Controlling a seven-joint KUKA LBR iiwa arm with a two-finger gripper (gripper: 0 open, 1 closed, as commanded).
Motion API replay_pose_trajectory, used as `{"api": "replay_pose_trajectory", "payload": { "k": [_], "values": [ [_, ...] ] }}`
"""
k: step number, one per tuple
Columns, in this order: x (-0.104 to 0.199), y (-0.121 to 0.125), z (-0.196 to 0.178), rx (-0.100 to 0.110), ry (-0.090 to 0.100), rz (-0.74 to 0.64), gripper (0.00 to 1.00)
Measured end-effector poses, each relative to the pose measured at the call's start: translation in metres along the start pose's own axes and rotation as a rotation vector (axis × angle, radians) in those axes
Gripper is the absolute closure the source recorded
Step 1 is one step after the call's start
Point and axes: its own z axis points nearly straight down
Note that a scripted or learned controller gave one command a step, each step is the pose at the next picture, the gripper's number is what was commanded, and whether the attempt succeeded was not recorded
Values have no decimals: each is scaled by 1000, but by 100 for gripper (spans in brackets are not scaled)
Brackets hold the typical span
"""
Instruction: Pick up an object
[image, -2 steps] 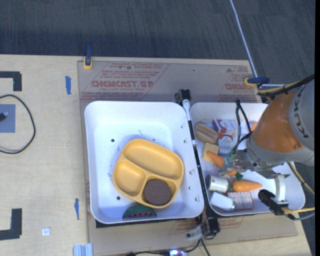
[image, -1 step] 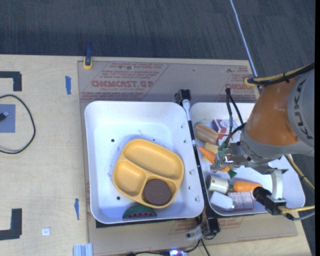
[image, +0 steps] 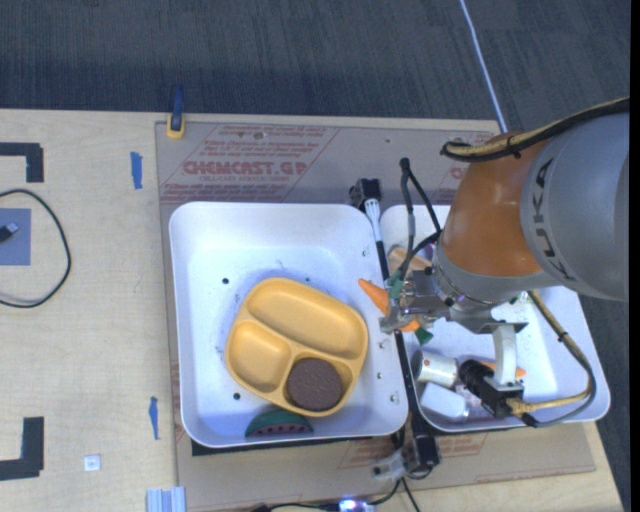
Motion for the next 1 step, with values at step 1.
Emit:
{"api": "replay_pose_trajectory", "payload": {
  "k": [1],
  "values": [
    [70,-16,22,4,1,0,100]
  ]
}}
